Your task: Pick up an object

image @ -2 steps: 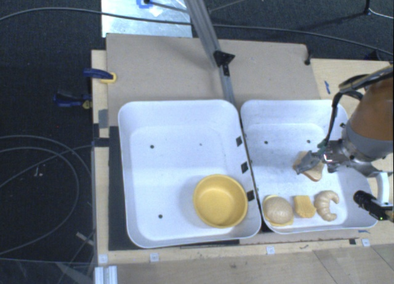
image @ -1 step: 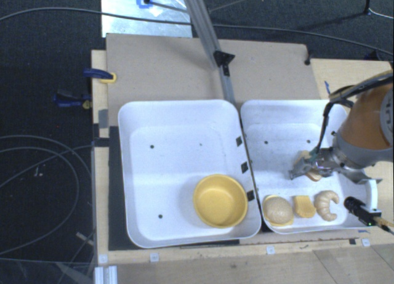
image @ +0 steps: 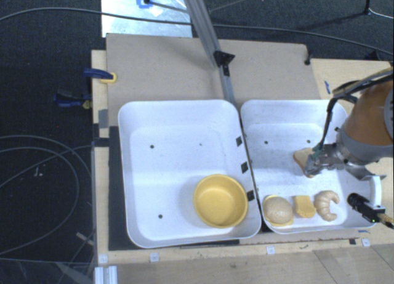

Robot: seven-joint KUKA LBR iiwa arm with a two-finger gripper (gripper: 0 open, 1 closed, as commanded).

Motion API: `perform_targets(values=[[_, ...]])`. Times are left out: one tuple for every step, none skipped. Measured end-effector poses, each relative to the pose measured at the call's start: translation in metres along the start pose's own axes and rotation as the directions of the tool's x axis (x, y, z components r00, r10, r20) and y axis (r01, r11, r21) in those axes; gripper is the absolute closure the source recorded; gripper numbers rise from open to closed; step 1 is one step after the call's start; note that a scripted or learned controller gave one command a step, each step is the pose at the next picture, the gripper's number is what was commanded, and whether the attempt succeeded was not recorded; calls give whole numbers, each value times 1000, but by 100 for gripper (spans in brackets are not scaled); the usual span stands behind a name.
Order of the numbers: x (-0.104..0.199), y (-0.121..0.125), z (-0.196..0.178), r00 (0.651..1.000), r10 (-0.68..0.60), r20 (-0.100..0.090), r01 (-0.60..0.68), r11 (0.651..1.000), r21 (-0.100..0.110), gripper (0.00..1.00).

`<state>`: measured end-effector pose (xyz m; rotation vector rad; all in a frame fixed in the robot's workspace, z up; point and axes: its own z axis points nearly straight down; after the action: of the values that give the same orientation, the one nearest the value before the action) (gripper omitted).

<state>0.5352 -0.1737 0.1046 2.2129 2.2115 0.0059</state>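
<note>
A small tan piece, perhaps a slice of bread [image: 301, 157], lies on the floor of the right-hand white bin [image: 277, 122], toward that bin's right side. The pincer [image: 313, 169] sits directly over its lower right edge, touching or nearly touching it. From this angle it is not possible to tell whether the pincer's tips are apart or together, or whether the piece is between them. This looks like the object the arm is going for, since the pincer is low in the bin and right on it.

Along the near wall of the same bin three more pieces of play food sit in a row, close together: a pale round bun [image: 278, 210], a small yellow block [image: 303, 206] and a curved croissant [image: 326, 205]. They lie pressed into the bin's low front edge, which would make them harder to reach than the tan piece out on open floor.

The arm [image: 369, 122], grey with an orange band, comes in from the right and bends down over the bin's right rim.

The left-hand white bin [image: 172, 122] touches the right one along a shared edge. A yellow bowl [image: 220, 200] sits upright in its near right corner.

Both bins rest on a brown tabletop [image: 166, 61], with dark carpet and loose cables beyond.
</note>
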Motion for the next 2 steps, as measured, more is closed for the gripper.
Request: perform_targets(values=[[1,-5,-46,1000,-4,-5,5,1000,8,100],[4,-3,-109,1000,-6,-4,6,1000,4,100]])
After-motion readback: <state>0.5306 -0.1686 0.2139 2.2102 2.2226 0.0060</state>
